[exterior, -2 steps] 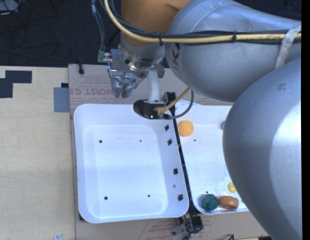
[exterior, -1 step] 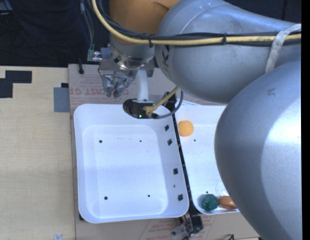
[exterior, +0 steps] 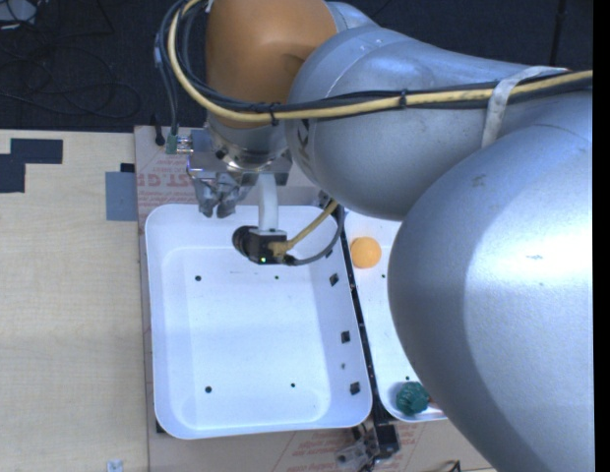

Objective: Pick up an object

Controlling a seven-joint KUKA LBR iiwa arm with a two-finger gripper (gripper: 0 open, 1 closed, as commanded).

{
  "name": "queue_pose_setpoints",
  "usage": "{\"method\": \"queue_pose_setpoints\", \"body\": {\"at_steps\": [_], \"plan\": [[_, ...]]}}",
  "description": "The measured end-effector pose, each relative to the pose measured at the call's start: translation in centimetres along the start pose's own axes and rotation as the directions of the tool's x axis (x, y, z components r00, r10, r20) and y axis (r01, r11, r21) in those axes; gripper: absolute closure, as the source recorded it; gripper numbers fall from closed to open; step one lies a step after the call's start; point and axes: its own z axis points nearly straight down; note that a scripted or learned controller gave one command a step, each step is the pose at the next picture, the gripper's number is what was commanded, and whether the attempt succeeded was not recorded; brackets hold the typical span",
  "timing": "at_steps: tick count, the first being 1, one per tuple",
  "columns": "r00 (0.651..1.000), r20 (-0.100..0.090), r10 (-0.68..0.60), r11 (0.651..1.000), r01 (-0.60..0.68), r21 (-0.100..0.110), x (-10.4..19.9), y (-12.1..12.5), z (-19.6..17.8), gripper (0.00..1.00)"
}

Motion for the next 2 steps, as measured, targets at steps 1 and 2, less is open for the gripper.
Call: {"method": "queue_pose_setpoints", "body": {"at_steps": [1,2], "plan": [[1.000,-0.003,-0.001,1.000,0.001,-0.005,0.1,0.1,-1.7,1.00],[1.000,0.001,0.005,1.000,-0.005,0.001,-4.4,0.0,2.7,1.00]]}}
